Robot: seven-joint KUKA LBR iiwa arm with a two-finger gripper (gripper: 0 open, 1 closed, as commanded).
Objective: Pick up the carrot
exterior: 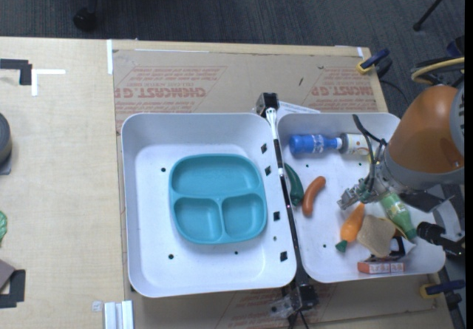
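Presently the right bin point(325, 265) holds the carrot point(352, 224), lying just below the fingers point(360, 193); their opening cannot be told. Judged light, rigid, smooth plastic; grasp across its thick orange middle.

Grey KUKA arm point(436, 150) at right side of bench: rounded casing, broad glossy orange band covering upper dome, lighter grey collar beneath. Black cables arc from casing edge toward wrist. Small metallic two-finger gripper assembly point(356, 196) at arm's tip, silver-grey, cluttered with fine wiring and small fittings; detail too small to resolve. Yellow and black cable loops near arm's upper right. No markings or lettering legible on casing.
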